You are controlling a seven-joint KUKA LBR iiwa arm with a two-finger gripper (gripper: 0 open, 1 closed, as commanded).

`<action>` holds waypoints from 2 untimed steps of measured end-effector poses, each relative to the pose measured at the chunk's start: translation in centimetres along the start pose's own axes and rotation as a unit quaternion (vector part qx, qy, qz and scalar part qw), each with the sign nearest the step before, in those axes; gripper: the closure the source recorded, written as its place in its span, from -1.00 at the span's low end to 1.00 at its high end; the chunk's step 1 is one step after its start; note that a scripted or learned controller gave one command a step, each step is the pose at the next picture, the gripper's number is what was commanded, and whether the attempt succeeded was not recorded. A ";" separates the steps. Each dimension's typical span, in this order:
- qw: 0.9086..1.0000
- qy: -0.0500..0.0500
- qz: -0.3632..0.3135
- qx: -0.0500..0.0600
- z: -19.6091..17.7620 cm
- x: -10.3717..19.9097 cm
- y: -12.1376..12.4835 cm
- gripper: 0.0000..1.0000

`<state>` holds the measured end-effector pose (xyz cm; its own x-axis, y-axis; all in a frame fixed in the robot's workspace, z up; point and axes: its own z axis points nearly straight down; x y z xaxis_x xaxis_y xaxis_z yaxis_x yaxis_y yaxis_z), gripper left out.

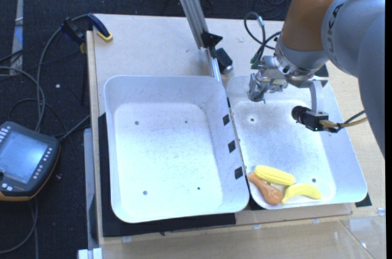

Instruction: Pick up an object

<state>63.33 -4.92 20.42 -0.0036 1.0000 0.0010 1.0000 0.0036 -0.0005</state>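
Three small food toys lie together at the near edge of the right bin (343,147): a yellow corn cob (274,175), a yellow banana (301,192) and an orange drumstick-shaped piece (266,188). My gripper (257,92) hangs over the far left corner of that same bin, well away from the toys, pointing down. Nothing shows between or under its tips. From this angle I cannot make out how its tips stand.
The left bin (122,129) lies beside the right one, joined by a ridge with black clips (233,144). A slanted metal rail (190,0) runs down to the bins' far junction. A black sensor on a cable (309,117) hangs from the arm.
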 end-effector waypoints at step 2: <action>1.000 0.000 -0.001 -0.001 -1.8 10.6 -5.1 1.00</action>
